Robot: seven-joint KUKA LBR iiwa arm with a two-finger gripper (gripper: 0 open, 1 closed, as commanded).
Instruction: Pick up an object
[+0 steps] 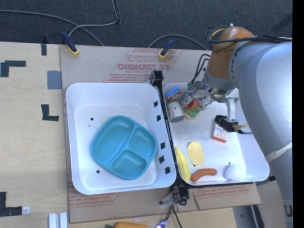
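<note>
My gripper (194, 100) is low over the far left corner of the right bin (247, 148), right among a cluster of small things. A red and green object (192, 107) lies directly under it. Just to its left are a grey can (175, 112) on its side and a blue and orange item (173, 92). Whether anything is held is hidden by the wrist.
Nearer the front of the right bin lie a banana (182, 163), a pale yellow slice (195, 152), a sausage (203, 174), a white lump (232, 171) and a red and white packet (219, 136). The left bin (76, 108) holds a blue divided plate (124, 147).
</note>
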